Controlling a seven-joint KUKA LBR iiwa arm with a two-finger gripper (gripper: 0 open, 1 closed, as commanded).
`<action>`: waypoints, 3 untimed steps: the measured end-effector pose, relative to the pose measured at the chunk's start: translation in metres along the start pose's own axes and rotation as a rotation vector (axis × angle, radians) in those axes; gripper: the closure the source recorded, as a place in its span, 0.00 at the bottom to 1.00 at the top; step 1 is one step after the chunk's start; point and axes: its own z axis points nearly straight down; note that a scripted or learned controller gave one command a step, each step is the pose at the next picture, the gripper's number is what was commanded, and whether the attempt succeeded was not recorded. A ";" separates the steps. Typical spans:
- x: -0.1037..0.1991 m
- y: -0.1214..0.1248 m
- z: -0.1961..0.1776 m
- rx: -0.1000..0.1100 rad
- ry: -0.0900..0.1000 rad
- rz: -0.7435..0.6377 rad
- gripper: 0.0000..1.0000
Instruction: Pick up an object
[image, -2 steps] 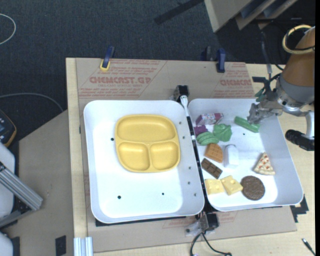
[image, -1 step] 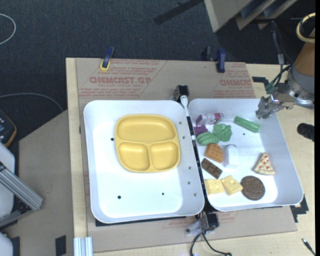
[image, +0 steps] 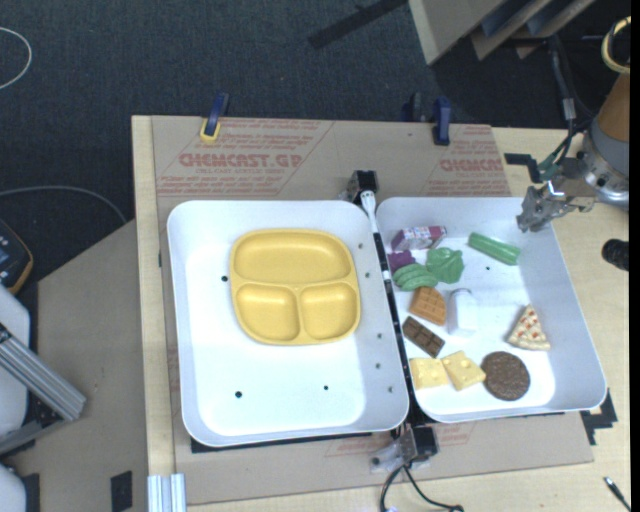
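Observation:
The right white bin (image: 575, 330) holds several toy foods: a green pickle (image: 494, 248), a green leafy piece (image: 437, 268), a purple piece (image: 417, 238), a waffle (image: 428, 304), a chocolate bar (image: 422, 337), cheese cubes (image: 447, 371), a brown cookie (image: 506, 375) and a pizza slice (image: 529, 329). My gripper (image: 536, 217) hangs over the bin's far right corner, right of the pickle and above it in the picture. Nothing shows between its fingers.
The left white bin (image: 200, 360) holds a yellow three-compartment plate (image: 294, 283). Both bins rest on a cardboard-covered bench (image: 300, 160) with clamps at its far edge. The arm comes in from the upper right.

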 end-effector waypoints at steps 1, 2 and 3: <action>0.057 -0.011 -0.007 0.008 0.004 -0.005 1.00; 0.104 -0.006 -0.011 0.007 0.005 -0.005 1.00; 0.165 -0.017 -0.001 0.010 0.005 -0.006 1.00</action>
